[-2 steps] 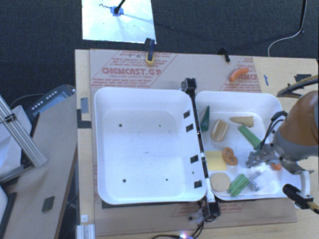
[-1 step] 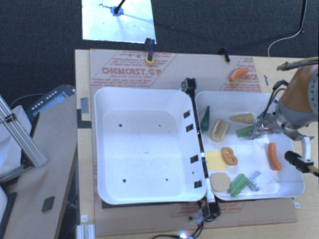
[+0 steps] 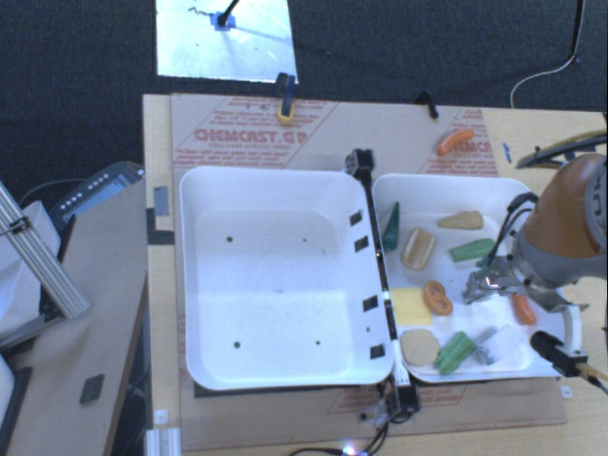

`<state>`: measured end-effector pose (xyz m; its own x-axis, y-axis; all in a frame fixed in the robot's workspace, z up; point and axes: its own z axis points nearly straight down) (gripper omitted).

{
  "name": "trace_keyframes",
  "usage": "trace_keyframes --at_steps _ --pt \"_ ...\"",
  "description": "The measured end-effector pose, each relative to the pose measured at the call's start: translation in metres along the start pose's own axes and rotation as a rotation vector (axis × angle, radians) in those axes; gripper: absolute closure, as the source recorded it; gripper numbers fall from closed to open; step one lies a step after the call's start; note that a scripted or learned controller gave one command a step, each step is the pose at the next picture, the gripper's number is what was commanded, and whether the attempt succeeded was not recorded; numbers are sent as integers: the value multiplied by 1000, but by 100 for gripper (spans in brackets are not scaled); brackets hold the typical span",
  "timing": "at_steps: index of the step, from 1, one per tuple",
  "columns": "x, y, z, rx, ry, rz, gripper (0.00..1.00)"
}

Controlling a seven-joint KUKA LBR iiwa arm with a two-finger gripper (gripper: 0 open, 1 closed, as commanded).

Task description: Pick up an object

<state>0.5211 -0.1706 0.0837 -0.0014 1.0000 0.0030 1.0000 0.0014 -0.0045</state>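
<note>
Arm: grey body with orange band enters from the right, wrist low over the right bin (image 3: 503,186).
Gripper (image 3: 483,286): metallic tip sits near the bin's middle right, above the floor between several items; cannot tell its state, the angle and blur hide it.
Hold: nothing seen clamped.
Candidate objects: orange ring-shaped piece (image 3: 438,297) just left of the tip; green piece (image 3: 472,250) just above it; small orange piece (image 3: 524,309) just to its right, partly under the wrist.
Other contents: tan bread-like piece (image 3: 461,220) near the far wall, beige roll (image 3: 418,248), dark green cone (image 3: 390,224) by the divider, yellow square (image 3: 411,305), round tan biscuit (image 3: 419,347), green pickle-like piece (image 3: 455,351), grey item (image 3: 485,345) touching it.
Left bin (image 3: 275,274): white, bare floor.
Outside bins: orange item (image 3: 455,142) lies on the board beyond the right bin.
Risk, judged: items lie close together around the tip; a descent may land between them and close on air, or nudge the ring aside.
Risk, judged: small rounded pieces may squirt out sideways if pinched off-centre.
Risk, judged: wrist bulk may sweep the small orange piece.
</note>
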Motion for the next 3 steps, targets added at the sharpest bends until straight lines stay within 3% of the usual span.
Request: trace_keyframes --at_steps 1,3 --pt "-37 29 -2 -9 -6 1 100" --pt "-36 48 -2 -8 -4 -3 100"
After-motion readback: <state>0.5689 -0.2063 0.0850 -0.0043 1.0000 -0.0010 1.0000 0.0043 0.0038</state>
